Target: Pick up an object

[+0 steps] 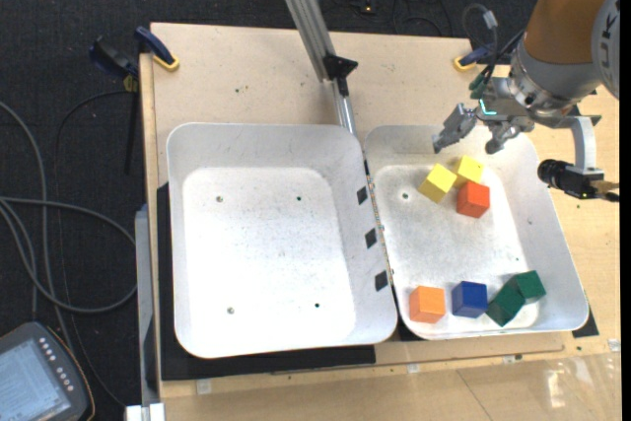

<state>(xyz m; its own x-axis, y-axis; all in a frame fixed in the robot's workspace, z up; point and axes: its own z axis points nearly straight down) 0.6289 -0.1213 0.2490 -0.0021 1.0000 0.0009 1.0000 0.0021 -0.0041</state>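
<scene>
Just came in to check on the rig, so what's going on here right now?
The arm is reaching in from the right with its gripper open above the far end of the right bin, close to two yellow blocks and an orange-red block. Nothing is between its fingers, so no pick has happened yet. An orange block, a blue block and two green blocks sit along that bin's near edge.

Jaws (475, 135) spread open, nothing between them, hovering over far end of right bin (552, 242). Two yellow blocks (440, 181) and (470, 171) just below jaws, red-orange block (474, 199) touching nearer one. Orange block (427, 304), blue block (470, 299), green blocks (517, 296) well apart from jaws, at near rim. Left bin (197, 212) well off to jaws' left, on desk (246, 74).
</scene>
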